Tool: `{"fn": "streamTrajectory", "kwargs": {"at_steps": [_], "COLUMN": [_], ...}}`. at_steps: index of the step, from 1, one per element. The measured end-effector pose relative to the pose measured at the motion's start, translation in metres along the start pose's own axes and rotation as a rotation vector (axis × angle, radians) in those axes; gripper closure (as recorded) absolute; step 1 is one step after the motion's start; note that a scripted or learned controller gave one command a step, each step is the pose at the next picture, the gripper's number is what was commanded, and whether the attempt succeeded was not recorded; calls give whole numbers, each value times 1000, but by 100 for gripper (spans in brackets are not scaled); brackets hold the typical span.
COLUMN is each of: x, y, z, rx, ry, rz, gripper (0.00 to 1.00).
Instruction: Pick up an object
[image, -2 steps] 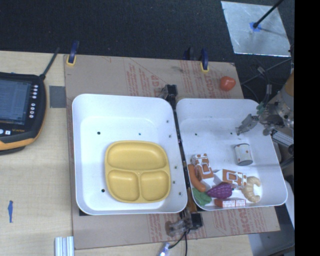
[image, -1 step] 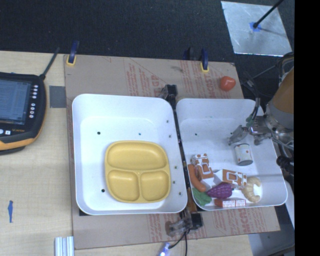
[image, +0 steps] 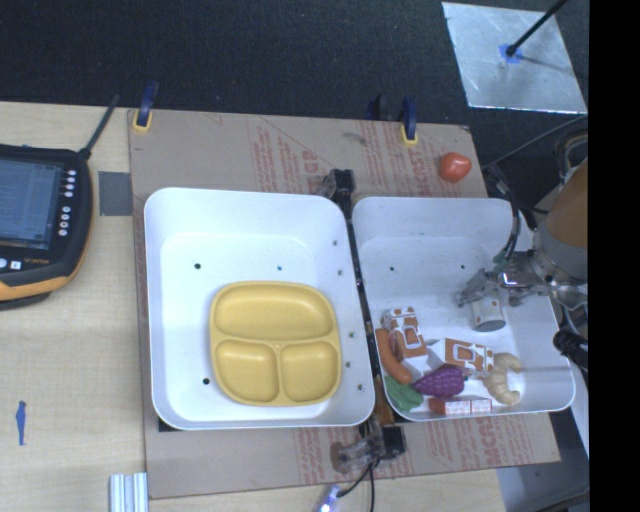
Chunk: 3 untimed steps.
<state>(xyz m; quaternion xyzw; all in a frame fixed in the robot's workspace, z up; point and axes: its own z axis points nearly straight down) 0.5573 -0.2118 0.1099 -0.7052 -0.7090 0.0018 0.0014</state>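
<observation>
Wooden bench (image: 60, 400), cardboard sheet, two white bins side by side.

Left bin (image: 170, 230): one yellow divided tray (image: 275, 342).

Right bin (image: 440, 225): heap of toy food along the near wall: one purple piece (image: 440, 381), one orange sausage (image: 392, 358), one green piece (image: 402, 396), one pale croissant (image: 503, 378), some printed cards.

Outside the bins: one red ball (image: 455, 166), one handheld pendant (image: 35, 225).

Gripper (image: 488, 300): low over the right bin's middle, beside the heap, nothing seen held; whether open or closed cannot be told.

Step judged: approach. Next move calls for shifting toward the heap and descending on one piece.
</observation>
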Motion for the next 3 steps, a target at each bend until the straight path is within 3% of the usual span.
{"fn": "streamTrajectory", "kwargs": {"at_steps": [1, 2, 3], "x": [0, 0, -1], "y": [32, -5, -5], "z": [18, 18, 8], "rx": [-2, 0, 1], "ry": [0, 0, 0], "rz": [0, 0, -3], "gripper": [0, 0, 100]}}
